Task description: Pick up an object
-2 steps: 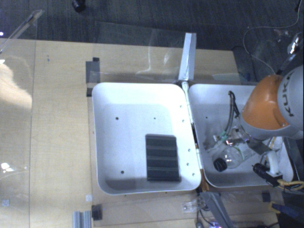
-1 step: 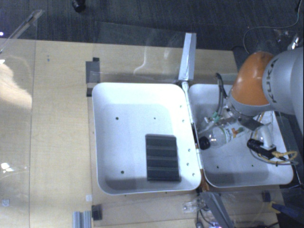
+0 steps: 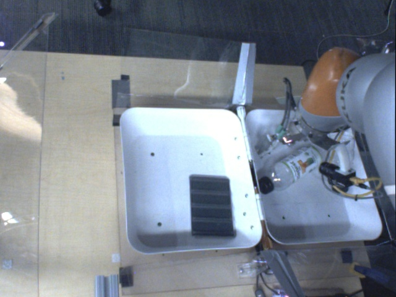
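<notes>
Where the pale wooden bench (image 3: pixel 74 184) fills the left of the frame, nothing lies on it but glare, and the left bin (image 3: pixel 142 166) sits just past it toward the centre. In that bin a black ribbed block (image 3: pixel 211 205) lies flat near the lower right corner, its long side running up and down the frame. The right bin (image 3: pixel 322 221) adjoins it. There a clear bottle (image 3: pixel 296 166) with a white label lies on its side, its black cap (image 3: pixel 266 184) pointing lower left, close to the bin's left wall. The gripper (image 3: pixel 281 138) hangs just above the bottle in the frame, in the bin's upper part (whether the claw is apart or together cannot be told, nor whether it touches the bottle). The grey arm (image 3: pixel 371 98) with its orange band (image 3: pixel 327 82) fills the upper right.
</notes>
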You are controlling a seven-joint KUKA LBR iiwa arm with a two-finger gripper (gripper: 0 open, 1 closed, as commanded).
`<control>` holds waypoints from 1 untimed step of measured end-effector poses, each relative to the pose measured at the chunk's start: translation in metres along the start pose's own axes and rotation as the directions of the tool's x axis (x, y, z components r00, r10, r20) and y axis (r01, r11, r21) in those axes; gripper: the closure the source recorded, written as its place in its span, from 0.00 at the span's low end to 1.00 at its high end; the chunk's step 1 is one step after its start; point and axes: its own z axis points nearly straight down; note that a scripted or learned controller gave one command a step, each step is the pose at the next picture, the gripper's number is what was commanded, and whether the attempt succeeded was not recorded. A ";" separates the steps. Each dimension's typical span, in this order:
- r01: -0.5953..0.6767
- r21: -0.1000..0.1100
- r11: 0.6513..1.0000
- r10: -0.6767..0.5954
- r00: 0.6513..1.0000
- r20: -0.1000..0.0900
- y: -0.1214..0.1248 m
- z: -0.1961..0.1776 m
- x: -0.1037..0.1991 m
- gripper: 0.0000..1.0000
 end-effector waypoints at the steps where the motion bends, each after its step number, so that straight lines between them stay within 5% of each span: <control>1: 0.035 0.002 0.999 -0.035 0.999 -0.001 -0.036 -0.010 -0.052 0.00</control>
